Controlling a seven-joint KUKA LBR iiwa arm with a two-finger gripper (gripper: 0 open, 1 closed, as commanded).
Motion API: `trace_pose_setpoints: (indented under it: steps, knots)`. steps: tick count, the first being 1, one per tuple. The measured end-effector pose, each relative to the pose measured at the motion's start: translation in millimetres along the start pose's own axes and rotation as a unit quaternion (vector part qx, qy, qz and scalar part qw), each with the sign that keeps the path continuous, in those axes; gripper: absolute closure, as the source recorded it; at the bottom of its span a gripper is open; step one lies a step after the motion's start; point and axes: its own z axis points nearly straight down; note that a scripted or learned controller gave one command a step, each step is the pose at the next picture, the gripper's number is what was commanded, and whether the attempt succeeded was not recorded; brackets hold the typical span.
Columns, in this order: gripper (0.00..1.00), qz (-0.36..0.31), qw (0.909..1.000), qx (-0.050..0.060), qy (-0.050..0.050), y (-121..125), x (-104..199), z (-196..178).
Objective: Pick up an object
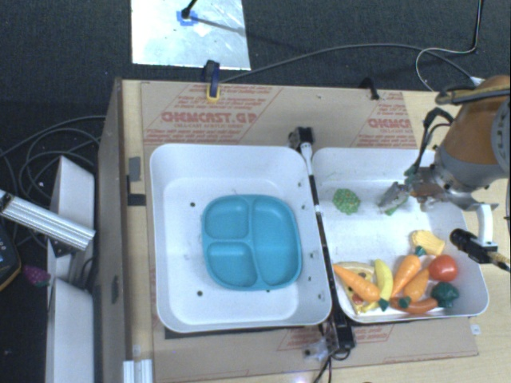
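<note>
Toy veg pile point(399, 282) crowds right bin's point(335, 162) near edge, carrots point(406, 272) angled up-right, open floor behind, broccoli point(346, 201) alone mid-bin near divider, gripper point(393, 200) just right of it, jaw state unclear.
</note>
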Motion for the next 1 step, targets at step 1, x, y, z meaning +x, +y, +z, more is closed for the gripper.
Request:
trace_pose_setpoints:
  steps: [1]
  knots:
    - [0.00, 0.000, 1.0000, 0.001, 0.000, -47.1, -27.6, 35.1]
